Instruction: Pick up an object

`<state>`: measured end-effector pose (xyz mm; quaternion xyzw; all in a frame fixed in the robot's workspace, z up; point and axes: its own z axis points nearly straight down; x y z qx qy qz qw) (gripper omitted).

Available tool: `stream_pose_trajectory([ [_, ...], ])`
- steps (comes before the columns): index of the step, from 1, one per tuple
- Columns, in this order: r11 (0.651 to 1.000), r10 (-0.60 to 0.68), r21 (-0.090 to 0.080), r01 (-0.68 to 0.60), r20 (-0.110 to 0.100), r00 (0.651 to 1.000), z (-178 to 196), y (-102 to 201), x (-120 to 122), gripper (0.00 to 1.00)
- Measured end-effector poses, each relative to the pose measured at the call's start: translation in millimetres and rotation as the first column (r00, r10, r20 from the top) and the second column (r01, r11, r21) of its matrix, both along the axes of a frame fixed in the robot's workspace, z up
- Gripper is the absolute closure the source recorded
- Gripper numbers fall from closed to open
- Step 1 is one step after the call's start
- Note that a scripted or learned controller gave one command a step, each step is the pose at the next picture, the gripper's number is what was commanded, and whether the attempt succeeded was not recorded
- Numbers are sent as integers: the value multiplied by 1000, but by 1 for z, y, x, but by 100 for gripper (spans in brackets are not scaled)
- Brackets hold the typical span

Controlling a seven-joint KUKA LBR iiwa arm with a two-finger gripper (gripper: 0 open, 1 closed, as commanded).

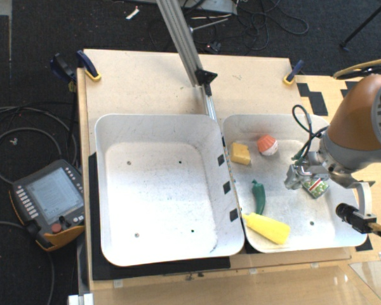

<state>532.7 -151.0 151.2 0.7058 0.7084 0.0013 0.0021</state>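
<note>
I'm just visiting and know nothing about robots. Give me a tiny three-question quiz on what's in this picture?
1. True or false: the green pepper lies in the left bin.
2. Which item lies nearest the tool? A) yellow corn B) green-and-red packet C) yellow block
3. Fill in: the round orange-and-white item lies in the ___ bin.

Key: 1 false; 2 B; 3 right.

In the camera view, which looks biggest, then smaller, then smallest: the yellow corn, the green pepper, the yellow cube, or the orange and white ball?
1. Yellow corn, clearly the biggest.
2. Green pepper, long but thin.
3 and 4. Yellow cube and orange and white ball look about the same size, so I won't rank them.
</note>
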Motion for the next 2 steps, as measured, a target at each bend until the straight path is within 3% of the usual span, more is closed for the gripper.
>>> stream_pose_trajectory([
  [2, 1000, -1, -2, 1, 2, 1000, 106, -8, 13, 100],
])
